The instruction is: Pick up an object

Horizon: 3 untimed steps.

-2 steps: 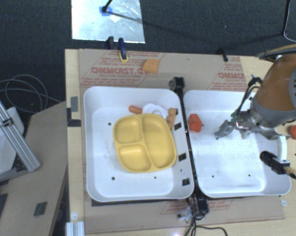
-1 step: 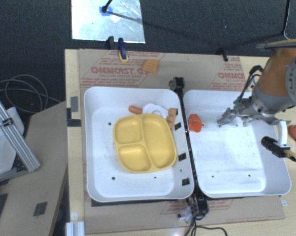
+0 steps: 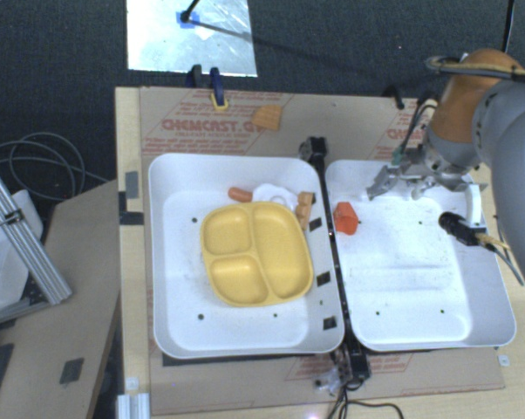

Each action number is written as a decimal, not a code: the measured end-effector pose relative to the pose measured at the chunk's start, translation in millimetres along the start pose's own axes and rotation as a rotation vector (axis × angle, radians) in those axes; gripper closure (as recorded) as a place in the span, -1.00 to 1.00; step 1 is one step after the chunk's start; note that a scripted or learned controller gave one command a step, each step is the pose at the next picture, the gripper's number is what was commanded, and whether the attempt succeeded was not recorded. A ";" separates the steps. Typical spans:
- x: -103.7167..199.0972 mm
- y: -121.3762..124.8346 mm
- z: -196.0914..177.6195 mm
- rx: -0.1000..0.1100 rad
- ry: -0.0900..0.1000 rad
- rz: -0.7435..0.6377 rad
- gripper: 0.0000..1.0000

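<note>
A small orange-red block (image 3: 345, 218) lies in the right bin (image 3: 437, 321), close to the divider between the bins. My gripper (image 3: 400, 182) hangs over the back of the right bin, to the right of that block and a little behind it, apart from it. In the left bin (image 3: 180, 321) a yellow divided plate (image 3: 255, 254) lies in the middle. Behind the plate are an orange sausage-shaped piece (image 3: 240, 195), a white object (image 3: 275, 195) and a small tan wooden piece (image 3: 304, 206).
The grey arm with its orange band (image 3: 463, 103) comes in over the right bin's back right corner. A black clip (image 3: 315, 148) sits at the back where the bins meet. A tan scrap (image 3: 267, 117) lies on the cardboard behind the left bin.
</note>
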State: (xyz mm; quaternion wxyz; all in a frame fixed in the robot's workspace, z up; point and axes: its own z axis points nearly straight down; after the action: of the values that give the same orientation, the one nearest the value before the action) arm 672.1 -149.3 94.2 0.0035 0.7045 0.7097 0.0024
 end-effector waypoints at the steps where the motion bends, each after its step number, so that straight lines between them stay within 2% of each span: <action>1: -1.5 -1.6 -12.5 0.001 -0.001 0.000 1.00; 2: -48.9 -16.3 -217.4 -0.011 -0.006 0.008 1.00; 3: 23.9 -25.1 -177.3 0.008 0.004 -0.002 1.00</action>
State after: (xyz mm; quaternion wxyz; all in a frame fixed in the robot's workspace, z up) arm 645.4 -125.3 271.2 -0.0008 0.7036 0.7106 0.0008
